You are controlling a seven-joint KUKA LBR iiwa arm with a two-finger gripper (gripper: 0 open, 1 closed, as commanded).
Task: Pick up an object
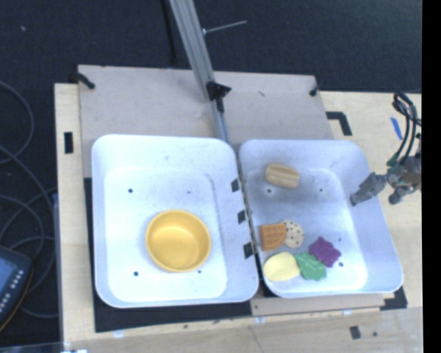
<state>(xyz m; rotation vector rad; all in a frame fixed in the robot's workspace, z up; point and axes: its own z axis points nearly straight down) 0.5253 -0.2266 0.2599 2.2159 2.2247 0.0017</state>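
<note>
My pincer [367,190] is at the right side of the frame, right at the right rim of the right bin [375,230]. It looks small and dark from up here, and I cannot tell if it is wide or narrow. I see nothing in it.

I think I am at the very start: I am reaching in, and I have not picked anything yet.

Closest to me, in the upper part of that bin, lies a tan roll [282,175], all on its own. Lower down sits a little bunch of things. There is an orange square piece [273,235] touching a spotted cookie [295,233]. Below them are a yellow lump [281,268], a green lump [311,266] and a purple lump [325,251], all pressed close together near the bottom rim.

The left bin [117,168] holds a yellow bowl [178,240], well apart from me.

Any of these would do. I think the tan roll is the easy one, since it has room around it. Next I would need to move left over it, come down straight, and close on its sides. The bunch is harder, because I might bump a neighbor.
</note>
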